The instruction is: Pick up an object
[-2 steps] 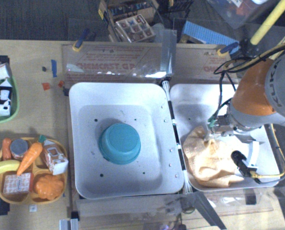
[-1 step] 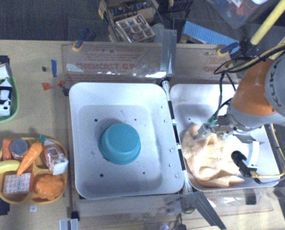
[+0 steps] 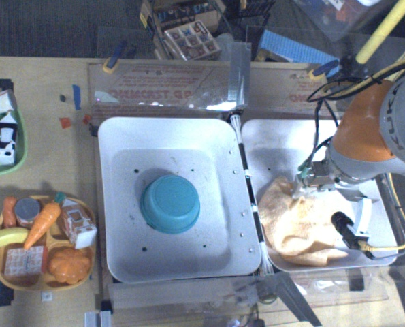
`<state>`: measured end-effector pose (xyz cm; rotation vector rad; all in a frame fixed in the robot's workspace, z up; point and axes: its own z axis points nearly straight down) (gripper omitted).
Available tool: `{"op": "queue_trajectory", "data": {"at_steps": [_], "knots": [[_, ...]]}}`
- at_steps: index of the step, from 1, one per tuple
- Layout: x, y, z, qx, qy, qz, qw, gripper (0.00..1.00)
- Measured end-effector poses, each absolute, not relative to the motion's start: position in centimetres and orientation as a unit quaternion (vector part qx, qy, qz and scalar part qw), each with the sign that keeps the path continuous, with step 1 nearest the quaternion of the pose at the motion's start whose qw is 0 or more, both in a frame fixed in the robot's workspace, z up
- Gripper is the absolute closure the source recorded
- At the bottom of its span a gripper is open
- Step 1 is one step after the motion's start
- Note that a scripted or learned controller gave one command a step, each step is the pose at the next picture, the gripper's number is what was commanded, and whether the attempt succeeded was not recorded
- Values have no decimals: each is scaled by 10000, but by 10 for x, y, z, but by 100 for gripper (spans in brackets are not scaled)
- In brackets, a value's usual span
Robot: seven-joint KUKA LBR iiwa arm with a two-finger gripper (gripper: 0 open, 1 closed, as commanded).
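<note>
A crumpled tan cloth (image 3: 297,223) lies in the right bin (image 3: 277,142), filling its near half. My gripper (image 3: 301,184) reaches in from the right and is down at the cloth's far edge, touching or just above it. A teal bowl (image 3: 171,204) sits upside down in the middle of the left bin (image 3: 120,148). Nothing can be made out between the gripper and the cloth.
A green tray (image 3: 15,161) with a cow toy sits at the far left of the bench. A yellow plate (image 3: 1,268) with toy food, a carrot, banana and boxes, lies at the near left. Cardboard and plastic sheeting run behind the bins.
</note>
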<state>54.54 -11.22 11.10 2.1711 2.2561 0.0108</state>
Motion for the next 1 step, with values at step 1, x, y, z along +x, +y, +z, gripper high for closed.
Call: {"op": "queue_trajectory", "data": {"at_steps": [1], "knots": [[562,-117,91,6965,7175,34,45,100]]}}
